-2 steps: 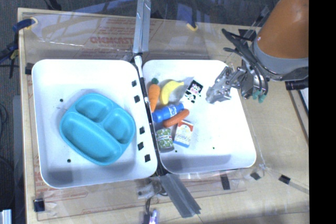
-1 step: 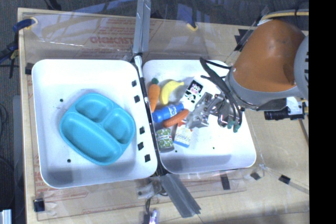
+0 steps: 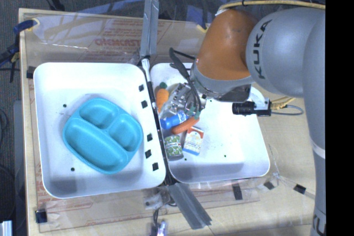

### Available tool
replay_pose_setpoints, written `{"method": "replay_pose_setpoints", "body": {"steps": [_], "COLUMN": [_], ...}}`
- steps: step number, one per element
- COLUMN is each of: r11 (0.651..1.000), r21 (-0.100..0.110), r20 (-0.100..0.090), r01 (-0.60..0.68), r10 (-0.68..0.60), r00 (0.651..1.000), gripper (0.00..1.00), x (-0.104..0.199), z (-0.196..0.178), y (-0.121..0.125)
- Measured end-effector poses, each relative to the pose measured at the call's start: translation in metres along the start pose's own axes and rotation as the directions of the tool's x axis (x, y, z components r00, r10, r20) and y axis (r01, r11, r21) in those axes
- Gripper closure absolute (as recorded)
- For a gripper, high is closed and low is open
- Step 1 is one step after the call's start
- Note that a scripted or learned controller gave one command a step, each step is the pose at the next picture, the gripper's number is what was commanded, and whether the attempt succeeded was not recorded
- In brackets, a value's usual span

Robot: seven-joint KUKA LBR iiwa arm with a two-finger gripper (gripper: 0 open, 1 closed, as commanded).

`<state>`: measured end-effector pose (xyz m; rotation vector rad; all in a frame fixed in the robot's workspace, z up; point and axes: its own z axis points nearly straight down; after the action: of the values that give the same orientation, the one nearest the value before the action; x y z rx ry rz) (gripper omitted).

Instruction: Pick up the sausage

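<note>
Gripper [image 3: 185, 101] is low in the right bin [image 3: 243, 160], among the pile at that bin's left wall. Can't tell the gripper's state; the metal parts blur into the clutter and the orange wrist band [image 3: 224, 44] covers what's above. I read nothing as held.

Sausage: my best guess is the reddish-orange piece [image 3: 181, 127] just below gripper, lying slantwise, near-touching a blue-and-white packet [image 3: 170, 119]. Not certain; an orange carrot-like item [image 3: 161, 98] sits just left of gripper, against the divider, and could be confused w/ it.

Further below: green-patterned box [image 3: 172, 147] and a white/blue carton [image 3: 193, 142], side by side. Stuff is bunched toward the divider, so I judge approach has to be steep to avoid the wall.

Left bin [image 3: 47, 119], well left of gripper, holds blue compartment tray [image 3: 103, 134], prob. the drop target.
</note>
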<state>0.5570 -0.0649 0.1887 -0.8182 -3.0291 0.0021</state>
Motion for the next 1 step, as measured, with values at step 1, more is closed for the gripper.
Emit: {"method": "replay_pose_setpoints", "body": {"steps": [1], "r11": [0.981], "r21": [-0.001], "r20": [0.003], "r01": [0.196], "r10": [-0.196], "r00": [0.981], "gripper": [1.00], "x": [-0.0706], "z": [0.0100], "y": [-0.0818]}}
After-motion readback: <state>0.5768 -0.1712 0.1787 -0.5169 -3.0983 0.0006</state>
